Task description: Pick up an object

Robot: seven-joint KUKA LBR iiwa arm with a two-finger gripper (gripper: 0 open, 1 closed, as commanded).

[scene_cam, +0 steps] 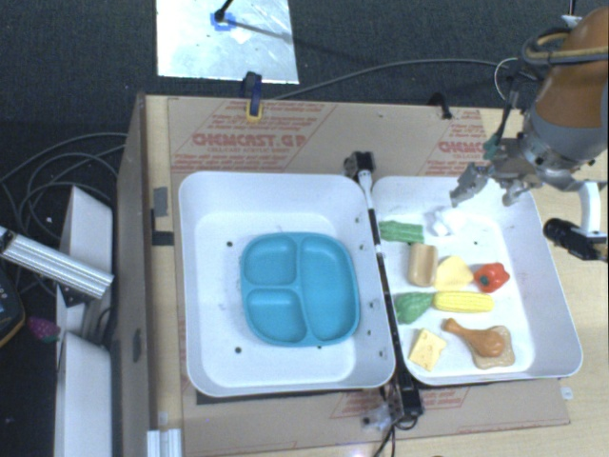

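Metal claw [488,187] spread, ungrasping, above glossy plastic foods in white bin [552,303].

A: What does the arm [571,84] look like?
B: A rounded orange-brown band up top, then a grey metallic wrist section below it.
A: Any cabling?
B: Dark cables loop around the orange part.
A: And the gripper [487,187]?
B: Grey, with two slim metal fingers [463,188]; a black-and-white fitting sticks out beside the wrist.
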